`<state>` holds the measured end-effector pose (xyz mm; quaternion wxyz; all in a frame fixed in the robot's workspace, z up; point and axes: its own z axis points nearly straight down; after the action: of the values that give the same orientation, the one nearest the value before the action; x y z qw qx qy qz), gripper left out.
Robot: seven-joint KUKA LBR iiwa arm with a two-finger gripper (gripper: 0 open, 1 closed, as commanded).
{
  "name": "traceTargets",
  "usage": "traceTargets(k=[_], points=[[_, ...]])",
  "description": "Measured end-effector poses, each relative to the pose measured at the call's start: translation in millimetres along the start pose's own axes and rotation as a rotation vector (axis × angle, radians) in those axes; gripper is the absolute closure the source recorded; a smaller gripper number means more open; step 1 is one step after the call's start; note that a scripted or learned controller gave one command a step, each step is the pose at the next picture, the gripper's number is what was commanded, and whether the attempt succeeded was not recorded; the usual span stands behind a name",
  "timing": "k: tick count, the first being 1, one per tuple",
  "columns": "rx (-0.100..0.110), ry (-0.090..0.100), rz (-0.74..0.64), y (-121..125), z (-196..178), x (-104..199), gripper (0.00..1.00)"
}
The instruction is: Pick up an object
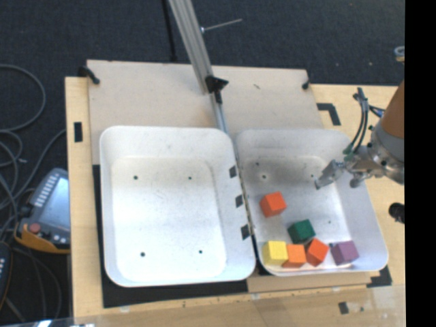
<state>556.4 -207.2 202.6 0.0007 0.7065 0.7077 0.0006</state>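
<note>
Gripper [335, 172] over right bin [300, 145], near its right wall, fingers apart, clamped on nothing. Nearer and to the left, lone orange cube [273, 204]; nearer still, green cube [300, 231]. Along near wall, 4 cubes in a row: yellow cube [276, 252], orange, red-orange, purple cube [345, 251]. Left bin [116, 148] alongside.

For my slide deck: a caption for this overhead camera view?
Robot hand above right bin holding six colored blocks; orange block lies apart.
</note>
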Motion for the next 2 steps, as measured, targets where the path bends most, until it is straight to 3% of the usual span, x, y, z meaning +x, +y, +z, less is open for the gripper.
traceTargets(k=[1, 2], points=[[0.007, 0.003, -0.004, -27, 57, 62, 0.0], [-0.002, -0.003, -0.003, -68, 97, 116, 0.0]])
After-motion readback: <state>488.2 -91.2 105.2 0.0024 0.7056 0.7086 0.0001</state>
